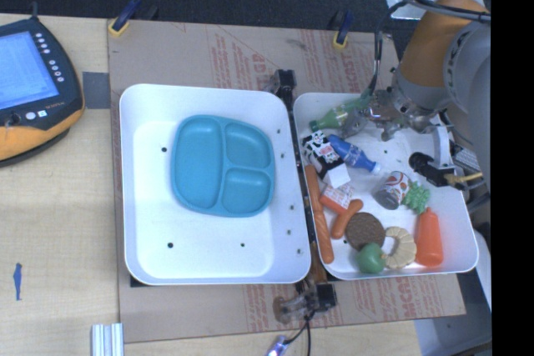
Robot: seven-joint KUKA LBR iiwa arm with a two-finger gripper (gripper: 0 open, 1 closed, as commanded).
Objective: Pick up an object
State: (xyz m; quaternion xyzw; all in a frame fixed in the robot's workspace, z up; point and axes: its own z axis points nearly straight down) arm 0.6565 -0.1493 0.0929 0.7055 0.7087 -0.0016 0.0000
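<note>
I've got the claw (385,122) low over the far end of the right bin (464,261), close above the green toy (344,111) by the rim, though from this slanted view I can't tell whether it's open or clamped. Nothing is lifted that I can see: the blue bottle (355,155), carrot (429,238), cookie (364,230) and sausage (318,213) all lie heaped in that bin. The left bin (142,179) carries the blue divided plate (223,166), presumably a drop-off spot.

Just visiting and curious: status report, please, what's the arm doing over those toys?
Gripper low over right bin's far end, grip unreadable. Blue bottle lies close beside it, not lifted. Toy food crowds the bin; blue divided plate alone in left bin.
</note>
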